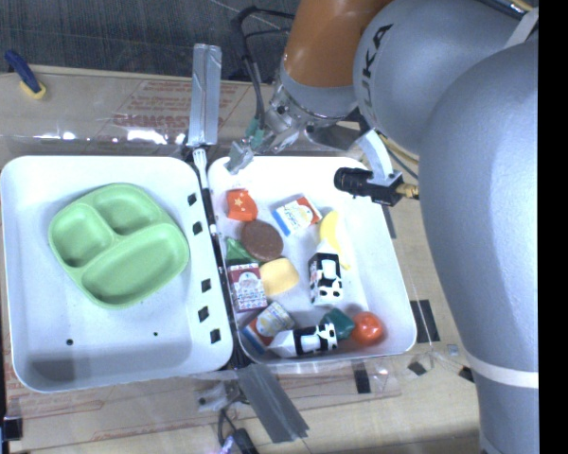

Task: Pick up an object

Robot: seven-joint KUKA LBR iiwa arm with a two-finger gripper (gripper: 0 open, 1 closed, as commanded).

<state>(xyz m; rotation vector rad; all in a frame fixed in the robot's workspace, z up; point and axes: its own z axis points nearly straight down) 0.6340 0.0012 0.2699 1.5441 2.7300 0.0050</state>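
The claw hovers over the right bin's far-left corner; whether it is clenched I cannot tell. The toys lie untouched, the red one nearest, so this looks like the approach; next comes a descent onto 1 piece.

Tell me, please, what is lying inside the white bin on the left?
The left bin holds one green divided plate with three compartments, all bare. Small dark specks mark the bin floor in front of it. Whatever lies under the plate is covered.

Divided plate in left bin; toy foods crowd right bin.
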